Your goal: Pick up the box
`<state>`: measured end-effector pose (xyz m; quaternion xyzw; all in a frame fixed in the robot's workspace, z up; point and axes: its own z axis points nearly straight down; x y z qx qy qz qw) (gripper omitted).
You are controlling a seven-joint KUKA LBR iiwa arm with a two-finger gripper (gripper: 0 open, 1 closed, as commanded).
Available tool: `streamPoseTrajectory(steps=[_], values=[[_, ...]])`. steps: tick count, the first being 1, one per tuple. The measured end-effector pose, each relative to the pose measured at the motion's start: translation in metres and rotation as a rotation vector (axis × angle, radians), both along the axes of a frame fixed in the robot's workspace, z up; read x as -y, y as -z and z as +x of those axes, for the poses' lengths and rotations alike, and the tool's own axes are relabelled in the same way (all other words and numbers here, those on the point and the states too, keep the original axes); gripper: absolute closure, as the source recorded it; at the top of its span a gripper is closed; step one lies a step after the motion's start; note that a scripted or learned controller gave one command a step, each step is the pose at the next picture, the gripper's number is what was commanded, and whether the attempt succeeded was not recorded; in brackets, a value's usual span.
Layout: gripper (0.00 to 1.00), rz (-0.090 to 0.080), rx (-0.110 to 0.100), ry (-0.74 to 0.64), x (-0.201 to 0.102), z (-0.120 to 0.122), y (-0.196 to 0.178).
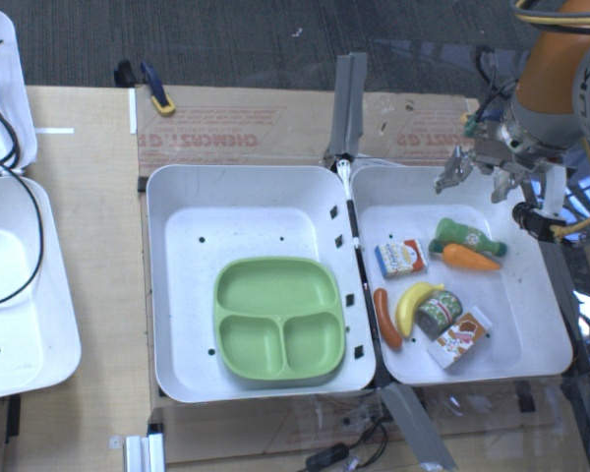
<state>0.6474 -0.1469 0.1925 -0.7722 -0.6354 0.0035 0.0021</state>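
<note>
The hand [480, 172] sits in the upper right of the frame, hanging over the back edge of the right bin [546, 362]. Its two fingers look spread fairly wide, one on the left around the bin rim and one further right, with nothing between them. So it's carrying nothing as far as I can see.

Below it, toward the middle of the right bin, there are actually two box-like things. A small box [400, 257] with a red and white label lies near the bin's left wall, and a carton [460, 338] with a brownish-red print lies lower down, just beside a dark can [439, 311]. Can't say which one counts as "the box", but both are lying flat on the bin floor and well apart from the hand. Also in there: a banana [413, 305], a red sausage [387, 320] by the left wall, a carrot [470, 257] and a green bottle [468, 234] touching it.

My read: the pick hasn't really started. The hand would have to come down and forward into the bin, line up on a box, close and lift. All of that is left.

The left bin [172, 264] holds a green divided plate [278, 317]. Both bins sit on a light wooden table [88, 165] with a cardboard sheet [236, 126] behind them, and dark carpet floor [226, 18] runs along the top of the frame.
</note>
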Motion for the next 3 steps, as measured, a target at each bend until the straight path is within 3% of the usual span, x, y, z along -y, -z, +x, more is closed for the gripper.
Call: streamPoseTrajectory(steps=[1, 2, 3], values=[[0.0, 0.001, 0.003, 0.035, -0.044, -0.05, -0.012], [0.0, 0.002, 0.002, 0.058, -0.055, -0.046, 0.079], [0.0, 0.004, 0.015, 0.059, -0.051, -0.053, 0.097]])
